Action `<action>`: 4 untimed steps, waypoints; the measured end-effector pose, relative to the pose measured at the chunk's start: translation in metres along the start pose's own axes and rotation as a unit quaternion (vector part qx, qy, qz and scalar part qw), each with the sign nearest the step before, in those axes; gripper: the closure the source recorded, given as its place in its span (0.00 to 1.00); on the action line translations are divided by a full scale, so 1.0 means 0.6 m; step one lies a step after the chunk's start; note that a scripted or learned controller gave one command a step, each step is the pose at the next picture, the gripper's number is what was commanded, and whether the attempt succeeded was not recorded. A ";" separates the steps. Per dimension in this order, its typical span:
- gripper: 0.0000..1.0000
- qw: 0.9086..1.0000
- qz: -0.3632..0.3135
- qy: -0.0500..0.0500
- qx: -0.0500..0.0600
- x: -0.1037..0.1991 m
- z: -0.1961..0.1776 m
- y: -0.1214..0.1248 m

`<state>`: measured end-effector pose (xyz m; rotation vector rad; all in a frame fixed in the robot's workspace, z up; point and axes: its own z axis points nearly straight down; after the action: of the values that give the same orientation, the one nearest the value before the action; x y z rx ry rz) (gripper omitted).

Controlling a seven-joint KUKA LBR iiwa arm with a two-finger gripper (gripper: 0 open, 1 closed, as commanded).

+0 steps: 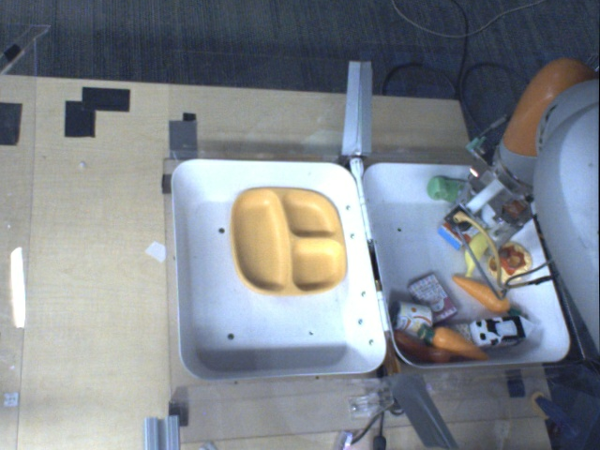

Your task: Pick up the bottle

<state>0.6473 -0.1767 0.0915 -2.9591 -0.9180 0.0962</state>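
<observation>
over right bin point(394, 204), pincer point(489, 200)

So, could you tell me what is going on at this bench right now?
The arm reaches in over the right bin, which holds a jumble of small items, among them two carrots and a green object. Its gripper hangs over the items near the bin's far right side, with nothing visibly between its fingers. The left bin holds a yellow divided tray.
</observation>
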 end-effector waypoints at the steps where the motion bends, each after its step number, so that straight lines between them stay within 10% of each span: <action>1: 1.00 0.996 0.080 0.030 -0.021 -0.029 -0.039 0.013; 2: 1.00 0.981 0.193 0.030 -0.020 0.014 0.008 0.023; 3: 0.00 0.980 0.194 0.030 -0.023 0.010 0.008 0.027; 4: 0.00 0.980 0.196 0.029 -0.023 0.069 0.008 -0.055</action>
<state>0.6625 -0.1259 0.0864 -3.1218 -0.3243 -0.0007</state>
